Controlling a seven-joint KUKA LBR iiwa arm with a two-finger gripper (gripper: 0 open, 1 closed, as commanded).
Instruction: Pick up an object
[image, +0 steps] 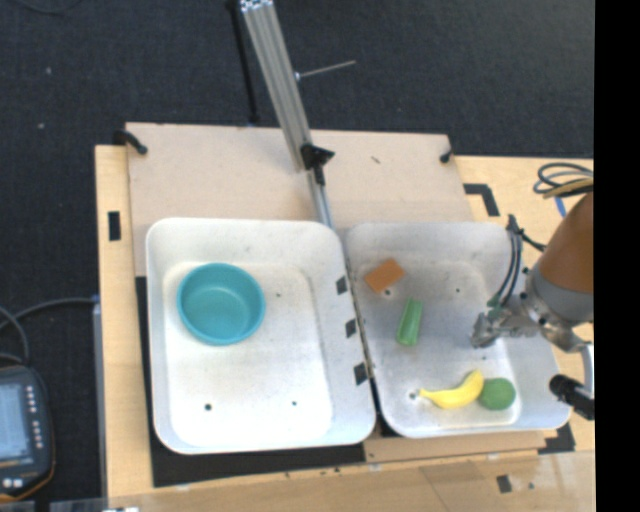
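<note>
Dark carpet all round; wooden bench (250, 170) carries two shallow white bins side by side, with an aluminium strut (285, 85) slanting in from the top down to the seam between them.

Left bin (300, 410): just a teal bowl (221, 303), upright, toward its left side.

Right bin (430, 245) has the pickable stuff: orange block (384, 275) upper left, green cylinder (409, 323) just below it, apart. Yellow banana (453, 392) and green ball (498, 393) sit near the front wall, touching or nearly so. Looks like scattered loose items, spaced for grasp trials.

Arm comes in from the right; tool (488, 330) is low over the right bin's right half, between cylinder and ball, nothing seen in it. Can't tell how wide it stands, too small and blurred.

Judgement: mid-approach, no grasp made. Nearest candidates: ball, banana, cylinder. Banana/ball proximity risks a nudge.
</note>
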